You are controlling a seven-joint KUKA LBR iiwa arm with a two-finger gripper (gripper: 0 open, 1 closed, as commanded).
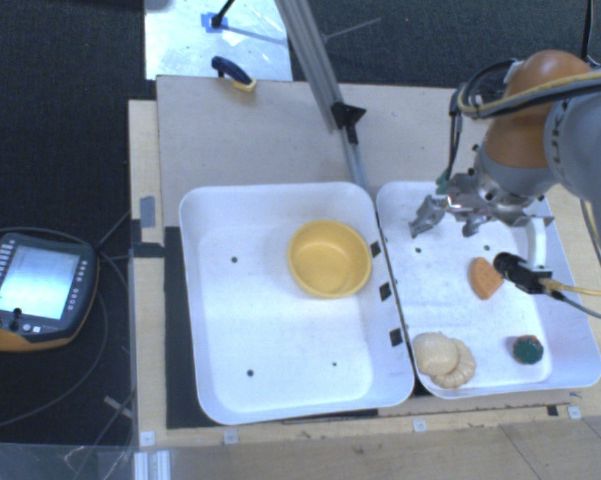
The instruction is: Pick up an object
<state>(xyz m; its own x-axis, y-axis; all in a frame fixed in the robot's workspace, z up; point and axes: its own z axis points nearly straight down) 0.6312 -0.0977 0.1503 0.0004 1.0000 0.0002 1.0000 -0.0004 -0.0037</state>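
Three small things sit in the right bin; hand is spread wide, gripping nothing. Orange piece looks light and stiff, so pinch across its middle.

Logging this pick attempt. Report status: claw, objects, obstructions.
Claw above right bin, far end, nothing between fingers. Orange piece, beige lumpy item, dark green ball lie loose there. Yellow bowl in left bin. Nothing blocking.

End effector over rt bin
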